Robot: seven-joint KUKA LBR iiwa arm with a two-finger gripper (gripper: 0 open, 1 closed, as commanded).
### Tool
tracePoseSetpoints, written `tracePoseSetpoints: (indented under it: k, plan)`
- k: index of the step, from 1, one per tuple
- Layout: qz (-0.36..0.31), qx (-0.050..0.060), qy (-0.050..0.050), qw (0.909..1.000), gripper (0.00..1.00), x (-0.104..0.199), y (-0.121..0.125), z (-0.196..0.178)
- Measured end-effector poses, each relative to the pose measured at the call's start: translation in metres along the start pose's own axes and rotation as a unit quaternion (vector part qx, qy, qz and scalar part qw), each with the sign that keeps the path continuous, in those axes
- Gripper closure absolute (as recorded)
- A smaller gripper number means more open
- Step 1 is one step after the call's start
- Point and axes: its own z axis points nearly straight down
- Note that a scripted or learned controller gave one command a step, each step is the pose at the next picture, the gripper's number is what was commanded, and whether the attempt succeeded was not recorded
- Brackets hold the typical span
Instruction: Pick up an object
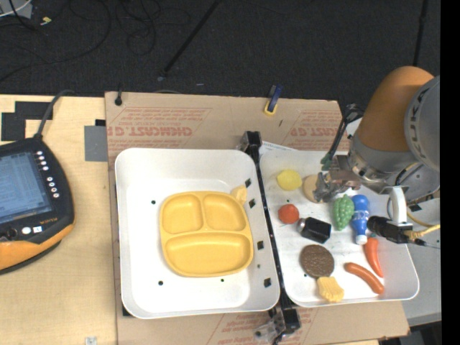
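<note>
My gripper (325, 187) hangs low over the upper part of the right bin (402, 287), just above a tan round piece (311, 187). Left of it lies a yellow ball (290, 180). Just below and to its right sit a green bumpy toy (343, 211) and a blue-and-white bottle (360, 218). Further down the bin are a red ball (288, 213), a black block (315, 228), a brown disc (317, 260), a yellow chunk (330, 289), an orange sausage (364, 277) and a red-orange carrot (372, 256). Nothing is seen held.
The left bin (136, 264) holds a yellow divided tray (206, 232). A black divider (263, 221) runs between the bins. A tablet pendant (29, 200) lies at the far left of the bench. The arm's orange band (394, 113) rises above the right bin's upper right corner.
</note>
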Motion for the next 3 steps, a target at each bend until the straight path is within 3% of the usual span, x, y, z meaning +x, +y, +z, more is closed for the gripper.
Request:
tracePoseSetpoints:
  k: [3]
  plan:
    - [0.003,0.001,0.001,1.0,1.0,-0.005,-0.001,-0.028]
